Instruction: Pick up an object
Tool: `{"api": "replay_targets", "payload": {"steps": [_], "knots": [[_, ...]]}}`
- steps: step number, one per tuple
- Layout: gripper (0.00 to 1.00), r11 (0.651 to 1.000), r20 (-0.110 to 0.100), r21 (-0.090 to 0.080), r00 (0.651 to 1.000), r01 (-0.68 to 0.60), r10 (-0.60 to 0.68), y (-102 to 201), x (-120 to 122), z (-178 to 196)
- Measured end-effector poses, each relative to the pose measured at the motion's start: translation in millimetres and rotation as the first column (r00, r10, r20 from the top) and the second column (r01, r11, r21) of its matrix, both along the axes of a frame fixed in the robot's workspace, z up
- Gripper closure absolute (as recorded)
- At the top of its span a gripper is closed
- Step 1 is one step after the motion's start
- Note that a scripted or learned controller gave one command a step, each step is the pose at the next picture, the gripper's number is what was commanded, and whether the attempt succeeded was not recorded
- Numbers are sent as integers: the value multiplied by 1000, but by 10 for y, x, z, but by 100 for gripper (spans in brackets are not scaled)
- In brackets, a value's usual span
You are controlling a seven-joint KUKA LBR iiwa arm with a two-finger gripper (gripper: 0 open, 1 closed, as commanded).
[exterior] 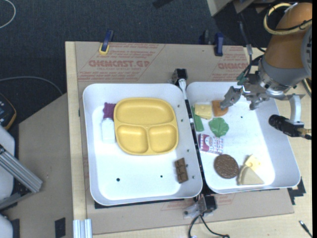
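The gripper (243, 95) hangs over the far part of the right bin (277, 148), its two fingers spread and nothing between them. Just beside its nearer finger, by the bin's far left corner, lies a small orange piece (220, 107), the closest thing to grasp; it touches a pale yellow block (203, 111) on its left. To do this well, I'd judge the arm should shift toward the divider between the bins, straddle the orange piece with the fingers on its free sides, and come straight down, since the block crowds one flank and could get nudged or pinched along with it. Counting what sits in the right bin: one orange piece, one pale block, one green leafy item (219, 127), one thin green strip (198, 122) along the left wall, one printed packet (211, 144), one brown round cookie (226, 166) and two pale wedge-shaped pieces (251, 171) at the near right corner. The left bin (99, 172) carries one yellow divided tray (146, 125), one purple item (109, 109), one white item (107, 131) and one brown bar (181, 170).
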State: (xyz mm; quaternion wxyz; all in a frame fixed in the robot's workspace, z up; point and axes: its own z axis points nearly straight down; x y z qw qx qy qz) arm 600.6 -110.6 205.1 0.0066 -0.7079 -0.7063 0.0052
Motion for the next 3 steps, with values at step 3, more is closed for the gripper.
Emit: {"api": "replay_targets", "payload": {"steps": [3], "knots": [[0,1000,12,-1,1000,-4,4,59,113,-998]]}}
